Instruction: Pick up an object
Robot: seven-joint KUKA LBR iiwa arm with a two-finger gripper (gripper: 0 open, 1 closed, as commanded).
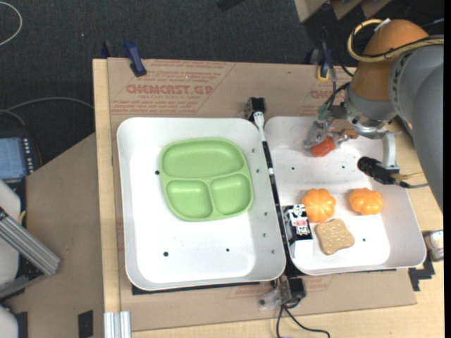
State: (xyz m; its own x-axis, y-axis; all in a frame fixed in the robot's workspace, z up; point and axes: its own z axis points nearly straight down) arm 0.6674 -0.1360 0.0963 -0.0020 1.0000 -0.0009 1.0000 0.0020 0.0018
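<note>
My gripper [325, 138] is low over the far end of the right bin [402, 248], reaching in from the right. A small red object [323, 148] lies right at its tip, partly covered by it. I cannot see whether it is held or just lying on the bin floor. Nearer the front of the same bin lie two orange pumpkin-like objects [318, 204] [366, 201]. A tan toast-shaped piece [334, 236] sits in front of them.
The left bin [141, 245] holds a green divided tray [206, 178]. A small black-and-white item [299, 221] sits by the rim between the bins. A black part [375, 168] with a cable hangs below the arm over the right bin. Cardboard surrounds both bins.
</note>
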